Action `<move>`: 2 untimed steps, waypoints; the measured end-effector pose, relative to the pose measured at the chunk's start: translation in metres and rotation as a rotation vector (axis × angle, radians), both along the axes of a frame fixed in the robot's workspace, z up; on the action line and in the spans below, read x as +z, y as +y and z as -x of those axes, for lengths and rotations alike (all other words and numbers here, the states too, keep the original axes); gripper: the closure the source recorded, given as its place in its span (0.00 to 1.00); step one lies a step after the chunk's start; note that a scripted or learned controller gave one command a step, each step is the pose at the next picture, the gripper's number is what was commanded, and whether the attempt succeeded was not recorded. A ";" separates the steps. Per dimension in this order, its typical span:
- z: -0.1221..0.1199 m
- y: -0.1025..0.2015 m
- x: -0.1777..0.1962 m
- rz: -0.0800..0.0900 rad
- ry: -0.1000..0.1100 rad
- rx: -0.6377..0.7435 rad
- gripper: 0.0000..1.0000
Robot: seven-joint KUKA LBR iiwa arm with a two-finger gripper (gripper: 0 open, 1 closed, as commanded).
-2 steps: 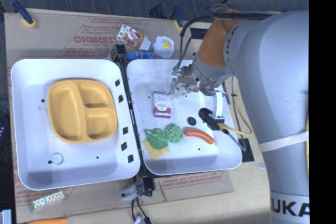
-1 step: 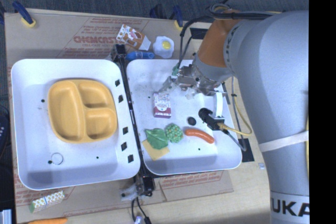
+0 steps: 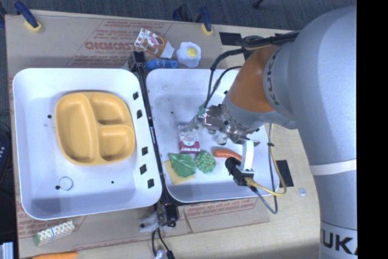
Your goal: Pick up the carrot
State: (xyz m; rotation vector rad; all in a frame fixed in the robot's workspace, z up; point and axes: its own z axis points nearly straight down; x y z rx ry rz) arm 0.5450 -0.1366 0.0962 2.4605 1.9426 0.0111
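The carrot [image 3: 227,154] is a small orange piece lying in the right bin [image 3: 163,94], near its front right part, just right of a green bumpy vegetable [image 3: 205,161]. My gripper [image 3: 213,124] hangs over the middle of the right bin, a little behind and left of the carrot, with the arm's bulk covering much of it. Nothing shows between its fingers. Part of the carrot's right end is hidden by the wrist hardware.
In the right bin also lie a red-and-white packet [image 3: 188,137], a green leaf piece [image 3: 182,164] and a yellow slice [image 3: 176,176]. The left bin [image 3: 30,130] holds a yellow divided tray [image 3: 95,127]. Behind the bins sit small food toys [image 3: 189,53].
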 end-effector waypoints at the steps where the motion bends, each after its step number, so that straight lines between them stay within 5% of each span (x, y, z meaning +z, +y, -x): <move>1: 0.042 0.044 -0.001 -0.001 0.002 -0.059 0.00; 2: -0.023 0.034 0.176 -0.001 0.010 -0.057 0.00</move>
